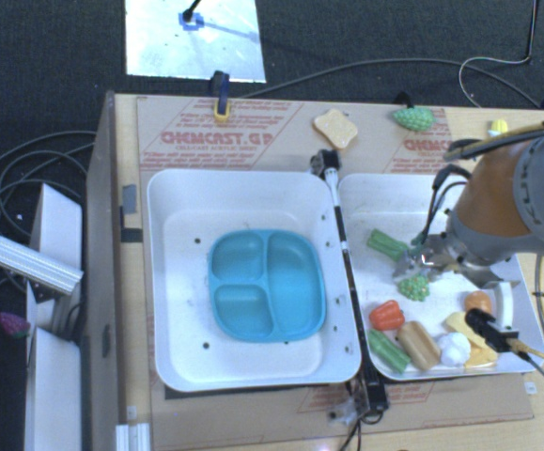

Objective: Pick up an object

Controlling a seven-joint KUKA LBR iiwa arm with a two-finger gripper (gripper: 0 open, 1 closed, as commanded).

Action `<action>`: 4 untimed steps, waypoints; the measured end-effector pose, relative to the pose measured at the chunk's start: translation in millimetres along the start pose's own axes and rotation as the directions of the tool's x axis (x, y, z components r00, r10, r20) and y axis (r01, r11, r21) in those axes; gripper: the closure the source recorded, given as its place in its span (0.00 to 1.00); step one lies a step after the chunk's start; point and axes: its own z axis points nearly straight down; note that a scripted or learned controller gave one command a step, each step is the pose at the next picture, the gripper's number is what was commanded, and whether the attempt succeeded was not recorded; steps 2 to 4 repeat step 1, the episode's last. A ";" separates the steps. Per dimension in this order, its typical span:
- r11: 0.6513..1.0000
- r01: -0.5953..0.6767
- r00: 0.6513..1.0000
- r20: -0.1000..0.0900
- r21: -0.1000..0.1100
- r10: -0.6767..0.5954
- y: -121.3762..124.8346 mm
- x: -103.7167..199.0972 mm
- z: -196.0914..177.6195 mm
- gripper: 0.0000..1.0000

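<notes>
Where tool (420, 263) hovers: bumpy green broccoli (414, 288), rounded.

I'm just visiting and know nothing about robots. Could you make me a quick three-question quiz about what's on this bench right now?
1. True or false: the blue divided plate lies in the left bin.
2. The gripper hovers in the right bin. Which item lies just below it in the picture? A) toy bread slice B) green broccoli piece C) yellow clamp
3. Fill in: the toy bread slice lies on the brown board, outside both ____.

Key
1. True.
2. B, the green broccoli piece.
3. bins.
</notes>
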 end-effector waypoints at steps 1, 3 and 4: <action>1.000 0.000 1.000 0.000 -0.001 0.000 17.7 75.5 -100.2 1.00; 1.000 0.000 1.000 0.000 -0.001 0.000 17.7 75.5 -100.2 1.00; 1.000 0.000 1.000 0.000 -0.001 0.000 17.7 75.5 -100.2 1.00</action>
